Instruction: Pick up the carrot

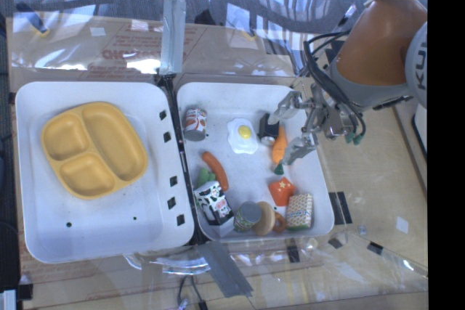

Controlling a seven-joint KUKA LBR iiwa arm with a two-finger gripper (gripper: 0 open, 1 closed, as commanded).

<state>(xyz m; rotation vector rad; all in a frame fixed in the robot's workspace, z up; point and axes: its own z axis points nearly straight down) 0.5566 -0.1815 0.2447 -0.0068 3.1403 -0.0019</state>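
Your grey KUKA arm [378, 33] with its orange band reaches in over the right-hand shallow white bin [218, 94], its two-finger metal gripper [289, 128] spread wide, one finger [282, 109] above and one [299, 151] below the small orange carrot [279, 147] with a green tip. You see the carrot lying between those open fingers, near the bin's right wall, but you cannot tell whether either finger touches it. Just left of the carrot sits a small dark object [267, 131], and left of that a white fried egg with a yellow yolk [243, 136]. Farther left of the carrot you find a small tin can [194, 123] and an orange-red sausage [215, 169]. Below the carrot lie a red strawberry-like piece [282, 189], a patterned packet [299, 210], a round grey-topped can [248, 215] and a black-and-white cow-print carton [211, 201]. Well left of the carrot, the other white bin [43, 229] holds a yellow three-compartment plastic plate [93, 149].
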